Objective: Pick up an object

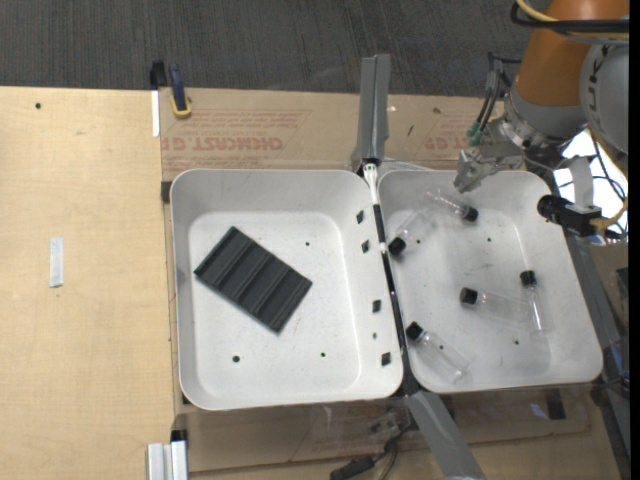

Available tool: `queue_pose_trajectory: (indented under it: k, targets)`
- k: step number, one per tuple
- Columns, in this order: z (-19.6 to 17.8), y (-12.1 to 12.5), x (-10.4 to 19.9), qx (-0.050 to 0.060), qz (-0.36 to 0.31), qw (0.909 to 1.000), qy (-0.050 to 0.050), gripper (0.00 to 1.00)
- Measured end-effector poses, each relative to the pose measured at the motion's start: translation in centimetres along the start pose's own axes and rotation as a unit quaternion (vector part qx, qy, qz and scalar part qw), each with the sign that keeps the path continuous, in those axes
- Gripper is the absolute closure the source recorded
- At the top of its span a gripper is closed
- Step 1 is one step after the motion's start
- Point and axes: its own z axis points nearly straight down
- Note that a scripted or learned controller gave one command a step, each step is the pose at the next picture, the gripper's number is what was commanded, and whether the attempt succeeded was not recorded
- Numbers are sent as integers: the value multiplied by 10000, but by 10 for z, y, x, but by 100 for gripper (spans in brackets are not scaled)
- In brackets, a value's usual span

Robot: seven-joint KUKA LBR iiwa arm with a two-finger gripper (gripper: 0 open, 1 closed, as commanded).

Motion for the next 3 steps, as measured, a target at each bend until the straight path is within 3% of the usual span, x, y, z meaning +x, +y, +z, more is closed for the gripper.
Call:
queue_pose_trajectory:
  k: [1, 2, 3]
  targets:
    - [-25, 7, 40, -8, -7, 10000, 3, 100]
    - [-24, -13, 6, 1, 110, 9999, 3, 100]
    - [-17, 5, 30, -5, 309, 9995, 3, 100]
